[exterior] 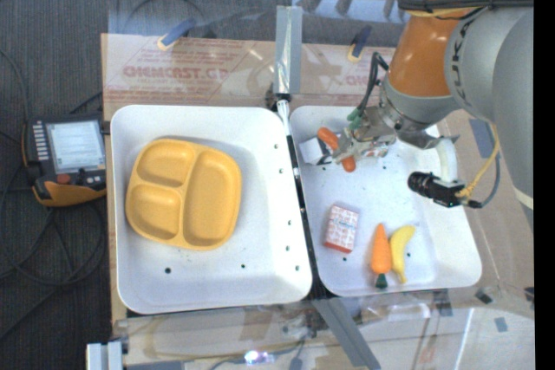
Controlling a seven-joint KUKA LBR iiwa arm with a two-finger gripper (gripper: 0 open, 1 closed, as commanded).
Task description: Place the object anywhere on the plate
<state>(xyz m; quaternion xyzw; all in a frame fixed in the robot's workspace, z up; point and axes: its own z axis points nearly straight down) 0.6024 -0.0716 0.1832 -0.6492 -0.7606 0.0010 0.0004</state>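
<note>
A yellow divided plate (184, 191) lies in the left bin (147, 121). My gripper (345, 146) is down in the back left corner of the right bin (451, 260), under the orange band of the arm. A small orange object (328, 137) sits right at the gripper's tip, partly covered by it. The view does not show whether the gripper has hold of it.
Toward the front of the right bin lie a red and white box (342, 228), a carrot (380, 249) and a banana (400, 250) side by side. A black cable plug (431, 185) hangs beside the arm. The raised divider (297, 186) separates the bins.
</note>
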